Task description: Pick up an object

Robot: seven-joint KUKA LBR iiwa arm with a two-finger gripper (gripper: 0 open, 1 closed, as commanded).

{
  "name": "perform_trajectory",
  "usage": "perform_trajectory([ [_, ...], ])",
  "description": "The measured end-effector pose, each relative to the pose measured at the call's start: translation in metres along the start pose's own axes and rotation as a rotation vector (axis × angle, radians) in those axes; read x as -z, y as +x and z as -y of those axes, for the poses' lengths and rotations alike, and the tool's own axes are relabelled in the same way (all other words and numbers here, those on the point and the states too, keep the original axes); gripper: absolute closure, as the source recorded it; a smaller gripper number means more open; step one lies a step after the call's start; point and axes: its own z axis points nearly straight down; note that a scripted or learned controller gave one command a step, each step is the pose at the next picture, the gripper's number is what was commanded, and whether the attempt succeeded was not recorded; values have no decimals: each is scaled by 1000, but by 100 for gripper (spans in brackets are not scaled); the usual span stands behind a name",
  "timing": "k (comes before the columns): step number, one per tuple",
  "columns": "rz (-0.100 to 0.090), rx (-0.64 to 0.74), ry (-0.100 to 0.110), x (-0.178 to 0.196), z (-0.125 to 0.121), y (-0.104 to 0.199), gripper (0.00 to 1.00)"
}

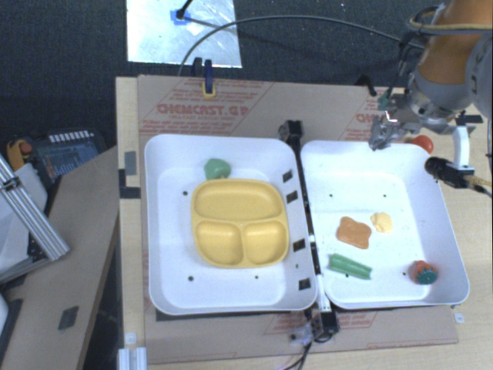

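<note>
Cardboard sheet (231, 106) under two white bins (166, 206); dark floor.

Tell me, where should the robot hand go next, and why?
Probably toward the near side of the right bin. The gripper hangs at that bin's far edge, while the orange piece and the green piece lie closer to the camera.

A robotics lab: two shallow white plastic bins (162, 206) sit on a cardboard-covered desk (254, 102), with loose black cables (308, 23) and aluminium framing (31, 214) alongside.
</note>
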Motion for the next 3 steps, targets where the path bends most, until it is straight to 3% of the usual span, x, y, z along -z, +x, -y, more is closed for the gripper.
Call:
perform_trajectory([
  [3,-3,4,4,7,10,170,100],
])
